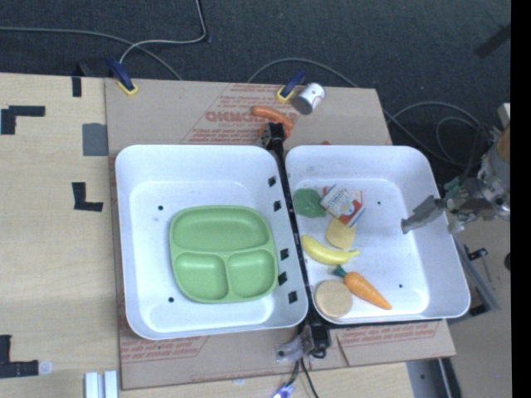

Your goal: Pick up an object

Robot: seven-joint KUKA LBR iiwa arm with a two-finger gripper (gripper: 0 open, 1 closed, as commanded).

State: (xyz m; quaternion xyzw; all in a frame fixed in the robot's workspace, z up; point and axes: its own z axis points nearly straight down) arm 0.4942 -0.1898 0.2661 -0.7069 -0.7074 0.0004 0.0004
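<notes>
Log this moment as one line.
gripper: over right white bin, east edge | nothing seen held | orange toy carrot, yellow toy banana: in bin

Both bins (133,181) look like smooth white plastic with a soft sheen. The green tray (222,252) in the left one is matt plastic. To my side, the banana (328,251) and carrot (367,289) look like glossy moulded plastic, and the small packet (343,202) seems printed paper or film. Beneath lies rough brown cardboard (207,114), on a pale wood-grain bench (41,255). The far floor (332,23) looks like dark, coarse carpet.
</notes>
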